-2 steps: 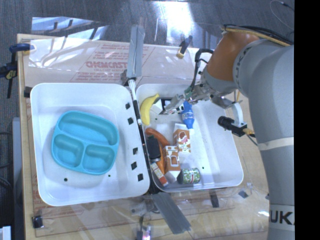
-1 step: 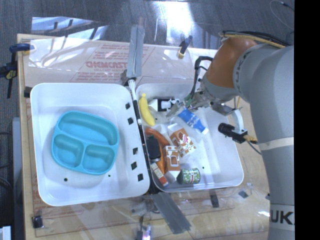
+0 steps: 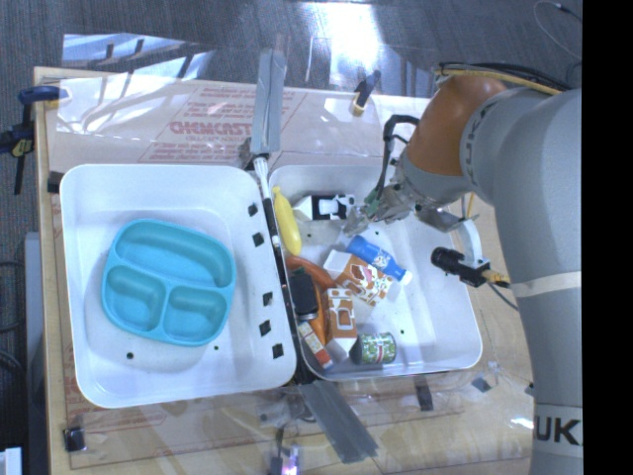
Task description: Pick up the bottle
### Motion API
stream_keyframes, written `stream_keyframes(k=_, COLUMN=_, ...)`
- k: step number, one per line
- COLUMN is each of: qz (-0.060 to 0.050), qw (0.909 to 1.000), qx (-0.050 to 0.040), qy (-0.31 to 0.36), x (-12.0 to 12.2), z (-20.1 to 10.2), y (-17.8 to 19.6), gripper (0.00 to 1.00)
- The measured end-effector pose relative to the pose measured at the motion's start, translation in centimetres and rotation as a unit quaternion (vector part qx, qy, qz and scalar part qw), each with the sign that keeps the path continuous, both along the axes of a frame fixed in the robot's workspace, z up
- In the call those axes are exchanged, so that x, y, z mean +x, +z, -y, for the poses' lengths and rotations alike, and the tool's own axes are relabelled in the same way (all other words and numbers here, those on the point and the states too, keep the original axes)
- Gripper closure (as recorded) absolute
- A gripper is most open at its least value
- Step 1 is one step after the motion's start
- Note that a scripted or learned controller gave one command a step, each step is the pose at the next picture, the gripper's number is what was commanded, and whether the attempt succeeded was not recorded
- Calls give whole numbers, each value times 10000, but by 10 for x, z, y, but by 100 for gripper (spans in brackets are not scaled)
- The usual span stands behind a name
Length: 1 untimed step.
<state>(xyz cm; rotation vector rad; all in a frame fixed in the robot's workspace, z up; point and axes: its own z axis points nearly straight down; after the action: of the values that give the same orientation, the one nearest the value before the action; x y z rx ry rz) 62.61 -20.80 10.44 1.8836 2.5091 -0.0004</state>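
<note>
Bottle [image 3: 380, 257] lies on its side mid right bin [image 3: 450, 310], not yet lifted; gripper [image 3: 381, 209] low just above its upper end, state of grip cannot be told; grasp and lift remain.

Wooden bench [image 3: 45, 295] — two white bins [image 3: 84, 265] side by side

A: What sort of place is this looking like?
B: A robotics lab. A grey arm [image 3: 524, 166] is reaching over two white bins [image 3: 89, 196] sitting on a clamped wooden surface [image 3: 148, 117], with cables [image 3: 554, 18] trailing across grey carpet [image 3: 119, 8].
</note>
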Motion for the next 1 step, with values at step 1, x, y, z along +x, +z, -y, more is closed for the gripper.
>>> stream_keyframes(k=1, qz=-1, qw=10000, qx=-1, qy=0, x=0, z=0, y=0, gripper=0)
